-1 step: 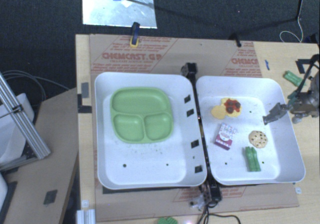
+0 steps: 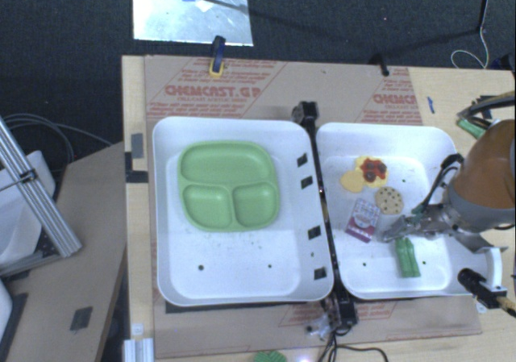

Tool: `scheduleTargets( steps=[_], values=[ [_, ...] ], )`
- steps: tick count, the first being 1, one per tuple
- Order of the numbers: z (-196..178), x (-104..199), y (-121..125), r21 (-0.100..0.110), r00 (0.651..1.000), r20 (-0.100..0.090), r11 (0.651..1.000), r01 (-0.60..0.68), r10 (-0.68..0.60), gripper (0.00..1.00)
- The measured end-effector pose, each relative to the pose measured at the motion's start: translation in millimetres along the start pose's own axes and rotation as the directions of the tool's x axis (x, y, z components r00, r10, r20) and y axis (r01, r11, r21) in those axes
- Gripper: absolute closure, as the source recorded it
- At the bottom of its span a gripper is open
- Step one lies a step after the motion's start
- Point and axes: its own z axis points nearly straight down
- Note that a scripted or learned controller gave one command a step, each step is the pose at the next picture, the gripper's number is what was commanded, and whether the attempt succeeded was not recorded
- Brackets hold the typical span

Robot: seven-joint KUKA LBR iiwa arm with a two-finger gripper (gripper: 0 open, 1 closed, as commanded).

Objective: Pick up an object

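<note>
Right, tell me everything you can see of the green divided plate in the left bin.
The green divided plate is pale green, looks like matte plastic, and is roughly square with rounded corners. It has three compartments: one wide one at the far side, two smaller ones nearer the camera. It lies flat and upright on the floor of the left bin, toward the far end. Nothing lies in it.

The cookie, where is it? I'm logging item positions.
The cookie lies in the right bin, just below the yellow toy and right of the small clear packet.

Setting: robotics lab.
Evidence: grey arm over two white bins, cardboard-covered bench, aluminium framing, loose cables, dark carpet.
</note>
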Motion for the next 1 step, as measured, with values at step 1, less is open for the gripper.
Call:
scheduleTargets(
  steps=[1],
  values=[
    [-5.5,6.0,-14.4,0.001,1.000,-0.002,1.000,0.001,-0.001,0.00]
  ],
)
